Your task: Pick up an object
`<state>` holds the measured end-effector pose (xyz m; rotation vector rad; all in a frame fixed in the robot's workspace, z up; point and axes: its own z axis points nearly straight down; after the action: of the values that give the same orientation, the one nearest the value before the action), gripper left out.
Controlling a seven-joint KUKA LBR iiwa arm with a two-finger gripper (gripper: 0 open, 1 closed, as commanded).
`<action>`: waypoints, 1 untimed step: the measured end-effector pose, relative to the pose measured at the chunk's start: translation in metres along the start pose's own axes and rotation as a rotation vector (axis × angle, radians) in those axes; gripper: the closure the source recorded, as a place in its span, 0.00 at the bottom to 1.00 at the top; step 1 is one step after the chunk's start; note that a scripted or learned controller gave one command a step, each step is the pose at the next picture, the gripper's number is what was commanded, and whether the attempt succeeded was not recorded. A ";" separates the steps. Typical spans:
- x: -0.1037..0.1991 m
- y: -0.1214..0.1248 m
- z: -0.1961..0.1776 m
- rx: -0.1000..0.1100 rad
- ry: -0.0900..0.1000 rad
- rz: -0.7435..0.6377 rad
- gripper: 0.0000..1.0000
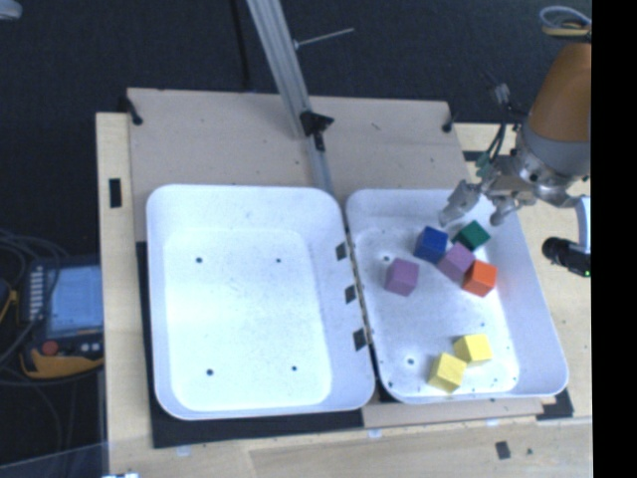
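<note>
Blocks cluster in the right bin; the gripper, fingers spread wide and empty, hovers at their twelve o'clock.

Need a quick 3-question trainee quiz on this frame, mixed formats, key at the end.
1. True or false: all the blocks lie in the right bin.
2. How many yellow blocks are there?
3. Which block lies nearest the gripper? A) green block B) lone purple block C) a yellow block

Key:
1. True. The left bin holds none.
2. Two: one beside the other, near the front edge.
3. A. The green block sits just below the gripper, in a cluster with the blue block, a purple block and the orange block.
</note>
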<state>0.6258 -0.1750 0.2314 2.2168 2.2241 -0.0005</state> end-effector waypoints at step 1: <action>0.000 0.000 0.000 0.000 -0.001 -0.001 0.00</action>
<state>0.6257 -0.1750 0.2314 2.2153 2.2253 -0.0018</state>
